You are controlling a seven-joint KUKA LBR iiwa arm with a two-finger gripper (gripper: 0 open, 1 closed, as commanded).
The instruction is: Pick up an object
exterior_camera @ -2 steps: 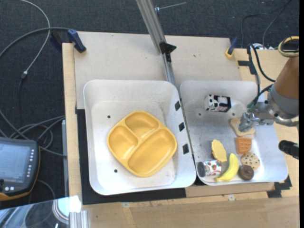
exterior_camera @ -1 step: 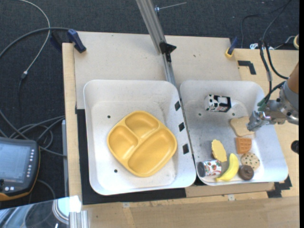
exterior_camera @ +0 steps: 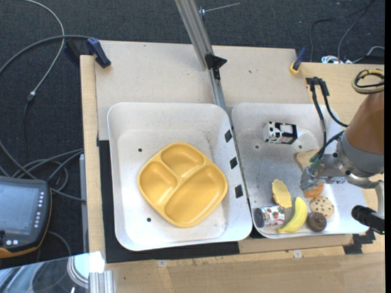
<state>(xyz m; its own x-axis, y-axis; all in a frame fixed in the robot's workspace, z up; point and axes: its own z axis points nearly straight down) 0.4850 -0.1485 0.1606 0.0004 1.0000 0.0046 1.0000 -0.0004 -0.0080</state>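
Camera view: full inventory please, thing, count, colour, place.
bins: 2, white, side by side on the bench
divided plate: 1, yellow, middle of the left bin
carton: 1, black and white cow pattern, upper part of the right bin
banana: 1, yellow, near front edge of the right bin
small can: 1, red, white and dark, lying just left of the banana
yellow chip-like piece: 1, pale yellow, above the can
cookie: 1, tan with dark spots, right of the banana
dark round item: 1, brown, below the cookie
orange item: 1, orange, just under the end effector, partly hidden
arm: 1, grey with orange band, entering from the right
end effector: 1, grey, low over the right bin
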